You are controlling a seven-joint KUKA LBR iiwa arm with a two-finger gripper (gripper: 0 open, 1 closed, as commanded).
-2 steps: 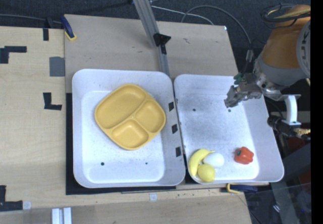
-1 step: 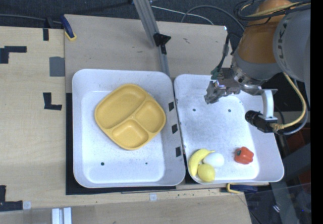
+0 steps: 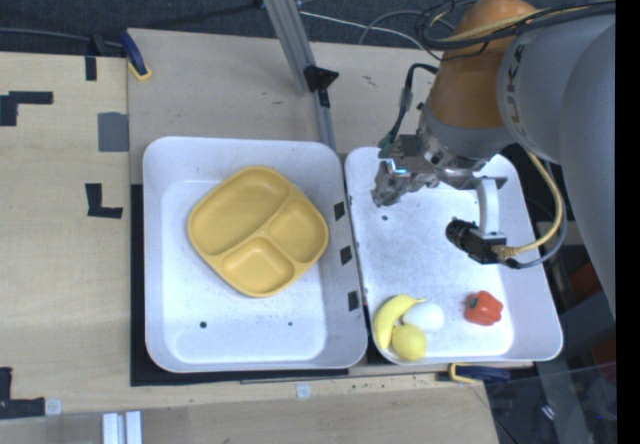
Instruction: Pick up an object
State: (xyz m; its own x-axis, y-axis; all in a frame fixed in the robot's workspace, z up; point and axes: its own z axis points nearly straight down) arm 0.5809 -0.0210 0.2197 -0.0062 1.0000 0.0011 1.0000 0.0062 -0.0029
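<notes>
My gripper (image 3: 385,190) hangs over the far left part of the right bin (image 3: 440,252), its fingers pointing down with nothing between them that I can see. At the bin's near edge lie a yellow banana (image 3: 391,313), a white egg-shaped object (image 3: 427,317) and a yellow lemon (image 3: 408,341), bunched together. A small red pepper-like object (image 3: 483,307) rests to their right. All of these sit well nearer the front than the gripper.
The left bin (image 3: 180,332) holds a yellow divided plate (image 3: 258,229). A black cable connector (image 3: 470,238) hangs over the right bin's middle. A slanted metal pole (image 3: 290,17) stands behind the bins. The grey arm (image 3: 560,82) covers the far right.
</notes>
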